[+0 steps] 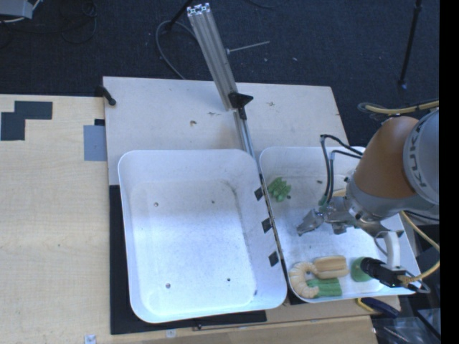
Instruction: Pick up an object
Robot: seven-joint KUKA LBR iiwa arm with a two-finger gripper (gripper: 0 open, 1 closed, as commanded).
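Front of right bin (308, 165): a cluster of small items along its near edge; a cream curved piece (303, 278) at left, a tan bun-shaped block (330, 266) just right of it, a green block (327, 288) below the bun and touching the cream piece, a green round piece (361, 270) further right beside a black part of the arm's fittings; all lie on the bin floor, close together.

Farther back in the same bin, near the divider between bins: one small green leafy object (278, 189), alone, well apart from the front cluster.

Hand (310, 225): low over the middle of the right bin, pointing toward the left, between the leafy object and the front cluster; dark finger tips seen from the side; whether they are spread or pressed together cannot be told at this resolution; nothing visible between them.

Arm (391, 169): enters from the right, orange band above the wrist, cables looped over it.

Left bin (143, 167): white, speckled floor, a few dark dots.

Tabletop (50, 206): light wood at left; a white board (172, 113) behind the bins; a metal rail (215, 56) running diagonally from the back down to the gap between bins.
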